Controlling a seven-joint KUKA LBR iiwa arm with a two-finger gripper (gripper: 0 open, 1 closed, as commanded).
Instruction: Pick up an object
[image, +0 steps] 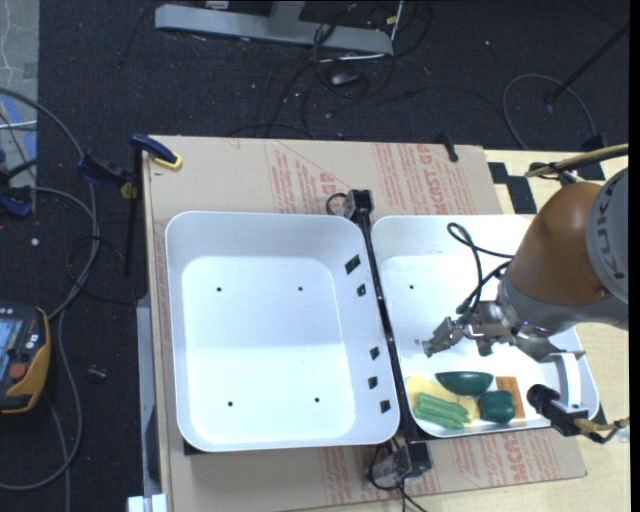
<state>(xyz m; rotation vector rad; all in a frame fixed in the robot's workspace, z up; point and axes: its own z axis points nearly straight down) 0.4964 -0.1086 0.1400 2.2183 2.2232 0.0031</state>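
Note:
My gripper (437, 342) hangs over the middle of the right bin (420, 250) and points toward the left. Nothing shows in its grasp. Just below it, along the bin's near edge, lie a dark green bowl-shaped piece (465, 381), a light green ridged piece (438, 409), a teal block (497, 405), a yellow piece (425, 386) and an orange piece (508, 385). The gripper sits slightly above and to the left of the dark green piece, apart from it. The grey and orange arm (570, 260) comes in from the right and covers the bin's right side.
The left bin (200, 240) stands beside the right one, with a black divider strip (378, 310) running between them. Both rest on a cardboard-covered bench (300, 170). A blue and yellow clamp (155, 150) sits at the bench's far left corner. Cables lie on the dark floor.

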